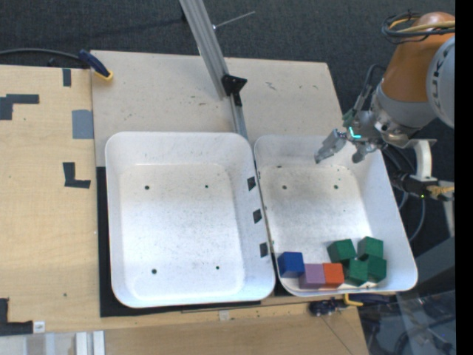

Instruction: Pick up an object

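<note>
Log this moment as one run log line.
arm: gripper above right white bin far edge | holding: nothing seen | blue, purple, orange, green blocks: near corner | pick: not begun

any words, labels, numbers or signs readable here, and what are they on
None can be read.
The black tape marks on the wooden board at left are shapes, not letters.
The blue block, purple block, orange block and green blocks in the right bin carry no print.
The arm's orange band shows no legible label.
</note>
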